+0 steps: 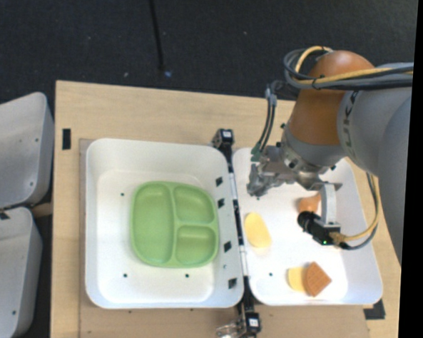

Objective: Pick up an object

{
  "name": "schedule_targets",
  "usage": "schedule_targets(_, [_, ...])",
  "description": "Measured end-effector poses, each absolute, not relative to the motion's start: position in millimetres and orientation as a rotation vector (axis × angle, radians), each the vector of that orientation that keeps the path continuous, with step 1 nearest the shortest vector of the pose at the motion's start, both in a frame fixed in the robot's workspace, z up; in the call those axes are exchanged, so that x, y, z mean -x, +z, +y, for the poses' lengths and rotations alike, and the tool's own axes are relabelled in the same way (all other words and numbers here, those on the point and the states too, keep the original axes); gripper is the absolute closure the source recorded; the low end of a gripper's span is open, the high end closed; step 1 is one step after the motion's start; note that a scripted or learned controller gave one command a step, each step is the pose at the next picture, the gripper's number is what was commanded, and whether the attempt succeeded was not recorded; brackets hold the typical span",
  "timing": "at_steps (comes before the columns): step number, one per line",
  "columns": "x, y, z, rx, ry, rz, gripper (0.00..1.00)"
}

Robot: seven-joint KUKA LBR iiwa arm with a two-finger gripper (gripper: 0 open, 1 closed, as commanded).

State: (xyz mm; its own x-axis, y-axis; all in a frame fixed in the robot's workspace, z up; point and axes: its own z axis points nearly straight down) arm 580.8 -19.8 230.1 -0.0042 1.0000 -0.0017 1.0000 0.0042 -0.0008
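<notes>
Figure: slanted overhead view of two white bins. The left bin [105, 280] holds a green divided tray [174, 224]. The right bin [355, 281] holds the candidate objects, placed here relative to the gripper [259, 183], which hangs over the bin's upper left part: a yellow lemon-like piece [258, 230] lies just below it, a smaller orange piece [309, 203] sits to its right, partly hidden by the arm's hardware, and an orange-and-yellow wedge [310, 279] rests well below and to the right. Whether the gripper's grasping parts stand apart or together cannot be told from this angle; nothing visibly sits in it. The lemon, the nearest target, is probably a light toy, smooth and rounded, so it may slip or roll; a grip across its short axis, at mid-length, would suit best.
</notes>
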Motion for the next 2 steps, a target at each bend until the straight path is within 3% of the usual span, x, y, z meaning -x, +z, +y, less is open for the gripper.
schedule_targets(1, [-593.5, 227.5, 30.4, -2.215, 0.002, 2.226, 1.0])
schedule_targets(2, [-618.6, 228.8, 67.6, -2.215, 0.003, 2.227, 1.0])
